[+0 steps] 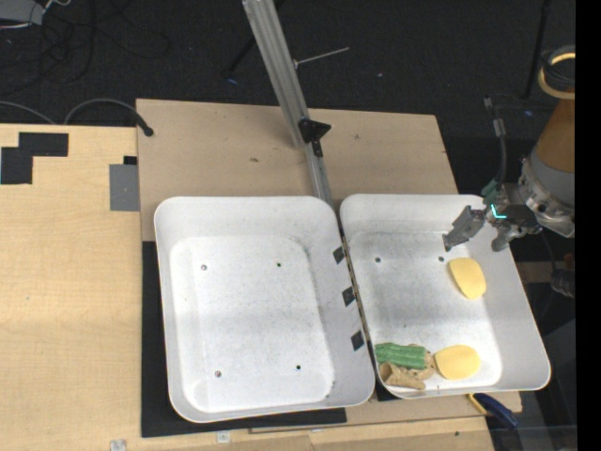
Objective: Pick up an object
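Step in hand: approach; nothing grasped yet.
Gripper [483, 228]: fingers spread apart and bare, poised over the right bin's [413, 205] far right part.
Nearest target: yellow oval piece [467, 277], inside the right bin, just below the gripper.
Next move: likely shift above the oval, descend, clench.
Right bin contents: second yellow piece [457, 362], green object [403, 354], tan object [406, 376], all at its near edge.
Left bin [188, 219]: adjoins the right bin's left side.
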Robot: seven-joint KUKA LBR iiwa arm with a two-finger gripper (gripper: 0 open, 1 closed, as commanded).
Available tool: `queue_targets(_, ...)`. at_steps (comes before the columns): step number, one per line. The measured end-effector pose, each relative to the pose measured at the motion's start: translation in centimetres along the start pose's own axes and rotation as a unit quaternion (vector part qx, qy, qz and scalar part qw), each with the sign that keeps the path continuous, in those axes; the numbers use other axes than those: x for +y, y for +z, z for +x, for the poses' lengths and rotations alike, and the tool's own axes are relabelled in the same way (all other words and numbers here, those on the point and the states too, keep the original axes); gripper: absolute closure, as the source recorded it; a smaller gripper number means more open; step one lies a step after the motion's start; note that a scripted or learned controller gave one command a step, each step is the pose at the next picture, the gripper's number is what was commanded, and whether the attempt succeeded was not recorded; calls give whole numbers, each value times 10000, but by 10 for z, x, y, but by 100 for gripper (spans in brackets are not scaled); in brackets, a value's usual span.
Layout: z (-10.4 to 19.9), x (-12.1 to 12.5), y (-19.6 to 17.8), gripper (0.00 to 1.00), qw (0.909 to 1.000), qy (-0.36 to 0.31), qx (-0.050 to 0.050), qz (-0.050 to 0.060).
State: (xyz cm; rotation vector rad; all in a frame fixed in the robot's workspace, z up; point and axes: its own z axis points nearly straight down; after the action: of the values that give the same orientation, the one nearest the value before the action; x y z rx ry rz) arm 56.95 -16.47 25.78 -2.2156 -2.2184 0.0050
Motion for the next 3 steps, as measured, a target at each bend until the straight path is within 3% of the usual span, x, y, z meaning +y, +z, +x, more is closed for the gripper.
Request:
queue_targets(1, 0, 1, -2, 0, 10000, 6, -6, -19)
queue_targets(3, 11, 1, 114, 0, 10000, 9, 3, 9)
